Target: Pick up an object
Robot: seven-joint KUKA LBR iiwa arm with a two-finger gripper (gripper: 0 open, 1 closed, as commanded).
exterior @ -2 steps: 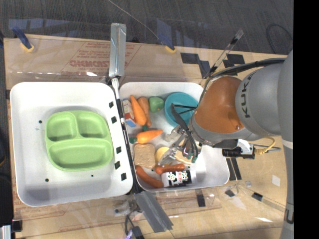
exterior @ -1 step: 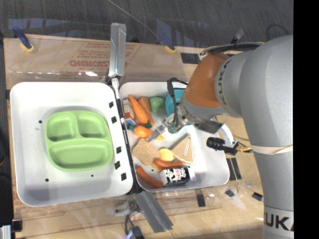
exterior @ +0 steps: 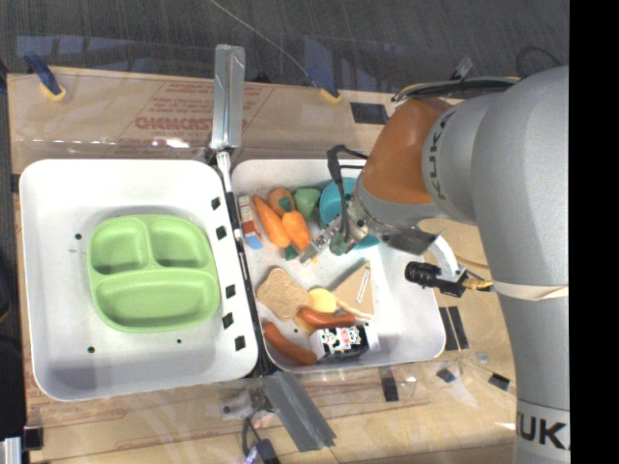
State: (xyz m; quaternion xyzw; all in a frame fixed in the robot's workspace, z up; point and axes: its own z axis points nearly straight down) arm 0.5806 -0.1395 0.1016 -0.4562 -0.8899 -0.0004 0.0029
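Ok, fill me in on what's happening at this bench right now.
A grey KUKA arm reaches in from the right with its gripper low over the right bin, near the carrots. That bin also holds toy food: a bread slice, a sandwich wedge, sausages and a small black-and-white carton. The left bin holds a green divided plate. Nothing can be seen between the fingers, so no pick is confirmed.

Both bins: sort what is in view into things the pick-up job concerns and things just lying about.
Job:
hand
carrots
bread slice
sandwich wedge
sausages
black-and-white carton

Lying about:
green divided plate
left bin
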